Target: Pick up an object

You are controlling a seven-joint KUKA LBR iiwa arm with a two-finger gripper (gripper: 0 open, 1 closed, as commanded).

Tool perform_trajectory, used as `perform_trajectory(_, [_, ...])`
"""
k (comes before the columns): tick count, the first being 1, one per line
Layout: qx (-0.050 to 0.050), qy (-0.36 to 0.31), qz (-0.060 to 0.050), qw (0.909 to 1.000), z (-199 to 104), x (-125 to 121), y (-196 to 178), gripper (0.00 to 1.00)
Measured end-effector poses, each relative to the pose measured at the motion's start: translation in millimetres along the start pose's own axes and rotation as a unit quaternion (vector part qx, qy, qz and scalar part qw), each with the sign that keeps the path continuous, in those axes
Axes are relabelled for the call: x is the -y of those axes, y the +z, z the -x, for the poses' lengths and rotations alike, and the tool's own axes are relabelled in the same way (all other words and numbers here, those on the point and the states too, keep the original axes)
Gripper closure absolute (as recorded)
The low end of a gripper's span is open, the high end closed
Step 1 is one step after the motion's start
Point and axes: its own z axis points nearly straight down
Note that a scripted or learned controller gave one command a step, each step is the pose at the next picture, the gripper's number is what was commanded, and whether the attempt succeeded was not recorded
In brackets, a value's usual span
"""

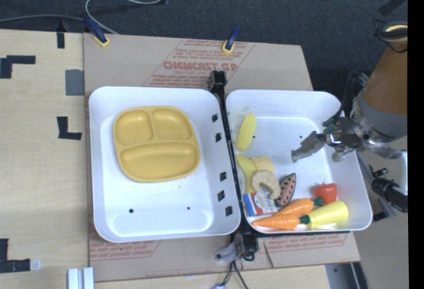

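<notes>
The right bin (285,101) holds several toy foods. A yellow corn cob (246,130) lies by its left wall. Near the front are a pale ring-shaped piece (266,181), a dark seeded slice (287,189), an orange carrot (285,213), a small red piece (325,191) and a yellow bottle-like piece (329,213). My gripper (322,150) hangs over the right side of this bin, above bare floor, up and right of the pile. It is open, with nothing between its fingers. One grey finger (305,147) points left.
In the left bin (159,215) lies a yellow divided plate (157,143). A black clip strip (224,148) runs between the bins. Both bins rest on cardboard (192,62). The grey and orange arm (387,92) fills the right side.
</notes>
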Motion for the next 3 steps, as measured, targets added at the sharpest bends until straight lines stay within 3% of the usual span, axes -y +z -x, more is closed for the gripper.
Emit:
perform_trajectory(1, [0.0, 0.001, 0.0, 1.0, -5.7, 0.8, 182.4, 0.0])
perform_trajectory(2, [-0.001, 0.001, 0.001, 1.0, -5.8, 0.1, 172.5, 1.0])
perform_trajectory(3, [0.0, 0.0, 0.0, 1.0, -47.9, 0.7, 69.5, 1.0])
